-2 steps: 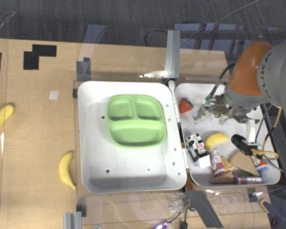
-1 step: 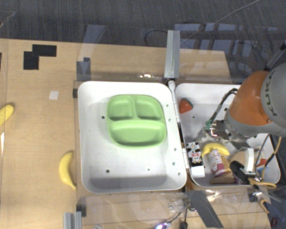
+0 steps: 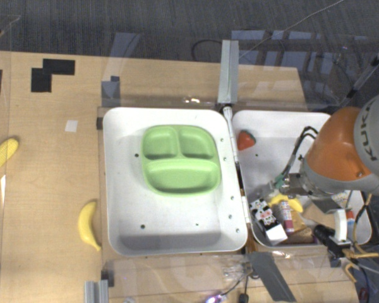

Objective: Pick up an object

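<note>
Yellow object (image 3: pixel 285 202) lies in the near left corner of the right bin (image 3: pixel 271 124), crowded against a small bottle (image 3: pixel 286 218), a black-and-white block (image 3: pixel 261 211) and a white box (image 3: pixel 276 233). The gripper (image 3: pixel 284 191) is just above this heap, and whether it is released or clenched cannot be told. The yellow piece looks light and smooth, probably plastic, so it may slip; taking it across its narrow middle seems best. A red object (image 3: pixel 246 141) lies apart, farther back, with free space around it.
</note>
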{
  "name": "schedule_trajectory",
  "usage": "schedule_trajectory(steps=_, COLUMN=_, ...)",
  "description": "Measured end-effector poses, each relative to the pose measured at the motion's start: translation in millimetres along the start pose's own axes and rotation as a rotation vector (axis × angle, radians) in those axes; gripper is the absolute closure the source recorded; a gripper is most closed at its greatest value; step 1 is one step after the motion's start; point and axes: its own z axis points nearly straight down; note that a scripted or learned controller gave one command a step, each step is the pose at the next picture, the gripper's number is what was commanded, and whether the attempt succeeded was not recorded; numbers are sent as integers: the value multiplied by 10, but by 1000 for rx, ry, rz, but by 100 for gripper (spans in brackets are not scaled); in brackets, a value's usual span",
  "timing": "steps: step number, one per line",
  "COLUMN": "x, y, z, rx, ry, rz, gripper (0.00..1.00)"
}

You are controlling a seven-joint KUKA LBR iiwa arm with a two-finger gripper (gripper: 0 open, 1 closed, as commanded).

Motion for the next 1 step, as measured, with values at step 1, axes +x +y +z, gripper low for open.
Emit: schedule_trajectory(steps=1, x=238, y=219, z=-915, rx=31, ry=9, rz=-152, gripper=0)
